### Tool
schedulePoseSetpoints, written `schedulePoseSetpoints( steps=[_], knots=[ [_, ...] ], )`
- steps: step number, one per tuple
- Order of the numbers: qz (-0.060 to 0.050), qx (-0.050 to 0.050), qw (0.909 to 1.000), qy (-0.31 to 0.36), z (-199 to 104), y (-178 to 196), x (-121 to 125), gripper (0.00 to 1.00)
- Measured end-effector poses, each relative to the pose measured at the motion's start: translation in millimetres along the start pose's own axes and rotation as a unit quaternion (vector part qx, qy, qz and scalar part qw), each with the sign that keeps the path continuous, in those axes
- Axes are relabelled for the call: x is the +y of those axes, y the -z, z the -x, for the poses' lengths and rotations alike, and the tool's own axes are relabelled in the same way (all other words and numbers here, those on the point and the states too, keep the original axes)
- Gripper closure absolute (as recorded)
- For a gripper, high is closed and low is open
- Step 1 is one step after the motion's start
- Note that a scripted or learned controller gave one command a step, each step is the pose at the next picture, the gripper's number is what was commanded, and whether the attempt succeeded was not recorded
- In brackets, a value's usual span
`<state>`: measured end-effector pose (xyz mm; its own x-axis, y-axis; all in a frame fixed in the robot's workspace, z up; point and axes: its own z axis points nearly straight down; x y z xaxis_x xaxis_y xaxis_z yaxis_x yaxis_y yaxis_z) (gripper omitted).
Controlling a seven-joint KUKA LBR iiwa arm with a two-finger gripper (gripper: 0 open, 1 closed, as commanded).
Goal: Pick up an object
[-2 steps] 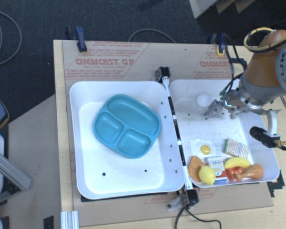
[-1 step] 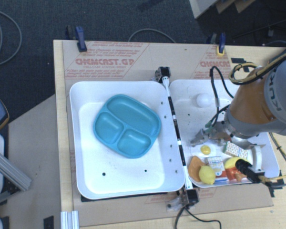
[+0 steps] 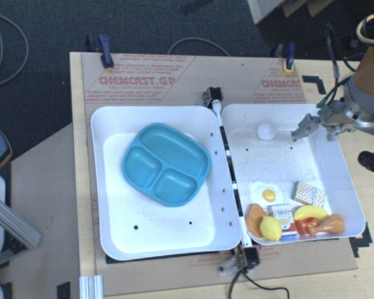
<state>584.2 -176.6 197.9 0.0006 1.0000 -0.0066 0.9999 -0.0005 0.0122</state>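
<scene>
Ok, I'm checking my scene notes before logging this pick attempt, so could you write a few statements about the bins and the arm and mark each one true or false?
1. The blue divided plate lies in the left bin. True.
2. The fried egg toy sits on the blue divided plate. False: it lies in the right bin, near the bottom corner.
3. The white ball lies in the right bin's upper part, apart from the other toys. True.
4. The end effector hovers over the left bin. False: it is over the right bin's upper part, right of the white ball.
5. The yellow lemon sits among the toys clustered at the right bin's bottom. True.
</scene>
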Motion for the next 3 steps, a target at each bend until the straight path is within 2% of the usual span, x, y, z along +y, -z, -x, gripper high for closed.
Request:
schedulePoseSetpoints(
  steps=[1,2,3],
  knots=[
    [-0.01,0.005,0.9999,-0.001,-31,-44,-93,0.0],
    [-0.008,0.005,1.0,0.002,-85,-115,-68,0.0],
    [-0.003,0.003,1.0,0.0,-83,-100,-67,1.0]
  ],
)
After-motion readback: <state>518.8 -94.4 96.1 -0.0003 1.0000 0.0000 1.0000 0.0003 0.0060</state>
